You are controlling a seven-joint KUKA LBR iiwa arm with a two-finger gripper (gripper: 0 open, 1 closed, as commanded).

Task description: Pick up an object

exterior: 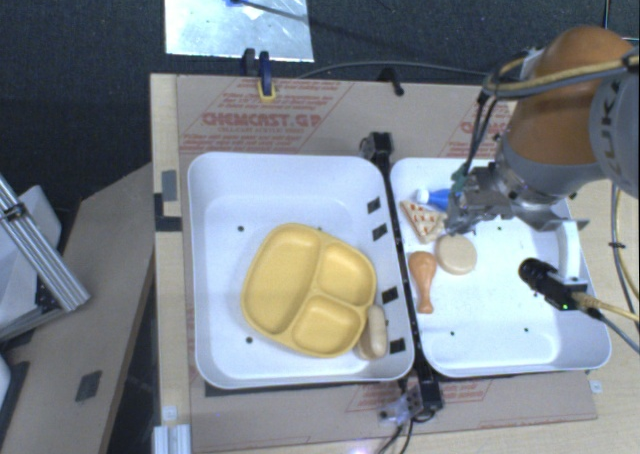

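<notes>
Several small toys crowd beneath my gripper [462,214]: a round biscuit [458,256] just below, a waffle wedge [421,218] beside it, a drumstick [424,280] further down-left. Whether it is parted or closed I cannot tell. Descending off-centre, I might nudge the biscuit aside or catch two pieces.
</notes>
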